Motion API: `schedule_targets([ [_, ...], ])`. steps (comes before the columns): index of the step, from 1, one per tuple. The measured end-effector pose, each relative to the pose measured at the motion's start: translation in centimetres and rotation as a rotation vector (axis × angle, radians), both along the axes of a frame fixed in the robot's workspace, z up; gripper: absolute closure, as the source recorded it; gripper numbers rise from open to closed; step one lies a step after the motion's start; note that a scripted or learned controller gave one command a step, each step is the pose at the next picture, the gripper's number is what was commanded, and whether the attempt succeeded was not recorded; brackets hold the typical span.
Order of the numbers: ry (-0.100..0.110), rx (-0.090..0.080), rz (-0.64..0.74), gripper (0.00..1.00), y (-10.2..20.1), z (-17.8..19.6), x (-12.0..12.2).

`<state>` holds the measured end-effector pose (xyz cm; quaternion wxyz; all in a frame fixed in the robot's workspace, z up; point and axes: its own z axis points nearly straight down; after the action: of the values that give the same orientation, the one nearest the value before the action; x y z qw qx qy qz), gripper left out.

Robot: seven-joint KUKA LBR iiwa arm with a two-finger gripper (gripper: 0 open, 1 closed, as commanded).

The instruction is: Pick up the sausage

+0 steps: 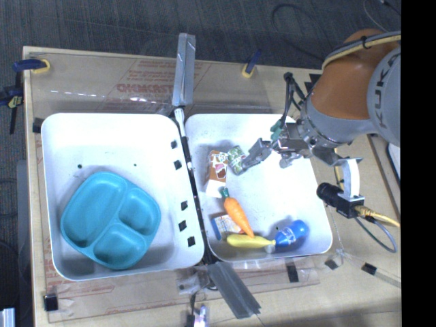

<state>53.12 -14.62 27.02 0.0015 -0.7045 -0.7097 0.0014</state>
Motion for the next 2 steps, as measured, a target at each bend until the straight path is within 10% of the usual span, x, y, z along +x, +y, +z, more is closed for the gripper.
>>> schedule_targets([
  [2,0.001,0.002,0.005,0.00,-4.3,-13.9,-4.7],
])
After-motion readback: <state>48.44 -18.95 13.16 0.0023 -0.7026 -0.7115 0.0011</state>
